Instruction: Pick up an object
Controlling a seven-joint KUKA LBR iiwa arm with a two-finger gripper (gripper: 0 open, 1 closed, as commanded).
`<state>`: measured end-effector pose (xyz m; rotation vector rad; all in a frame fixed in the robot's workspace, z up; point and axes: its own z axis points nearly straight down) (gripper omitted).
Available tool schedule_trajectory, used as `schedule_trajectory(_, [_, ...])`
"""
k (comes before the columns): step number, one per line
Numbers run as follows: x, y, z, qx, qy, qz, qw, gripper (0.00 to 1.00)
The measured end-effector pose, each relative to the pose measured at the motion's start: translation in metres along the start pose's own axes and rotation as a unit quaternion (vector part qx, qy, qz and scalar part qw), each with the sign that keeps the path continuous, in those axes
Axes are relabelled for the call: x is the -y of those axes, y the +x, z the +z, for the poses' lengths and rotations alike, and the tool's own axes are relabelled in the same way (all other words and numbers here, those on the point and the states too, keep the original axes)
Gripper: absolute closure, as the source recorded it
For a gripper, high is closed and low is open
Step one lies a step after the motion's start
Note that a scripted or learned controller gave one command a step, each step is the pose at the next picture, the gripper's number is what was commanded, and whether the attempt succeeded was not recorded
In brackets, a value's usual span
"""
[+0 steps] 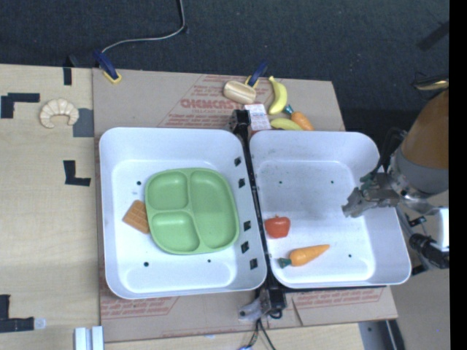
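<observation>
**My gripper hangs over the right bin, nothing between its fingers**

Closest to the camera, at the bottom of the view, sit the near rims of the two white bins. In the right bin point(365, 272), near its front wall, a toy carrot point(306, 254) lies on its side, green top pointing to 8 o'clock, orange tip to 2 o'clock. Just beyond it, at about 10 o'clock from the carrot, a small red tomato-like piece point(276, 227) rests against the divider between the bins.

In the left bin point(117, 195), a green divided plate point(192, 211) lies flat at the middle, and an orange-brown cracker-like piece point(136, 216) pokes out from under the plate's 9 o'clock edge.

My gripper point(356, 201) hangs over the 3 o'clock side of the right bin, well apart from the carrot and the red piece, pointing toward 9 o'clock. I grip nothing; how wide my fingers stand I cannot tell, for they blur together.

Farther back, beyond the bins at 12 o'clock, a cluster lies on the cardboard point(168, 108): a tan bread roll point(238, 90), a yellow banana point(278, 95), a small labelled box point(257, 115) and an orange piece point(300, 120). At far left, on the wooden bench top point(44, 217), lies a croissant point(58, 112).
</observation>
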<state>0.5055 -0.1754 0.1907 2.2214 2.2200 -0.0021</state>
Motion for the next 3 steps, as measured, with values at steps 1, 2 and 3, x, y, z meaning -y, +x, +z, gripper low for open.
schedule_trajectory(1, [0.0, 0.0, 0.0, 0.0, 0.001, 0.0, 1.0, 0.0])
schedule_trajectory(2, [0.021, 0.041, 0.105, -0.001, -0.001, -0.001, 1.0, 0.0])
schedule_trajectory(3, [0.021, 0.039, 0.095, 0.001, -0.002, 0.0, 1.0, 1.0])
